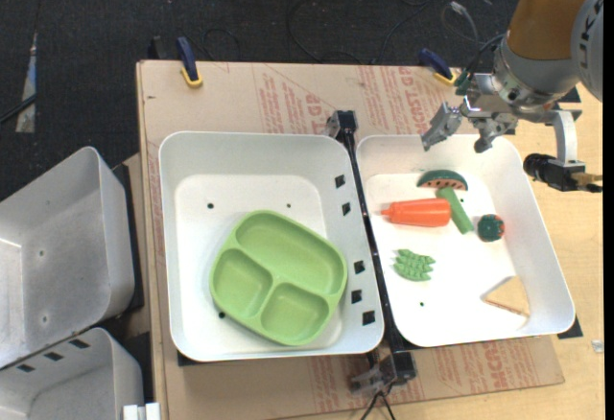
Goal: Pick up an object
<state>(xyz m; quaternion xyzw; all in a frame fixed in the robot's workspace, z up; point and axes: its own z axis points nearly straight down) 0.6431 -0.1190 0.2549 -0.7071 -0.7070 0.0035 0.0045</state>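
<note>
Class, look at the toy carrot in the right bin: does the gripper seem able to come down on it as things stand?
Probably yes. The gripper hangs open above the right bin's far edge, and the carrot lies uncovered, though a green stick touches its right end.

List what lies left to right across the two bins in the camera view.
Green divided plate in the left bin → green pea pod → orange carrot → dark green round piece → tan wedge. The end effector hovers above the right bin's far edge, open.
</note>
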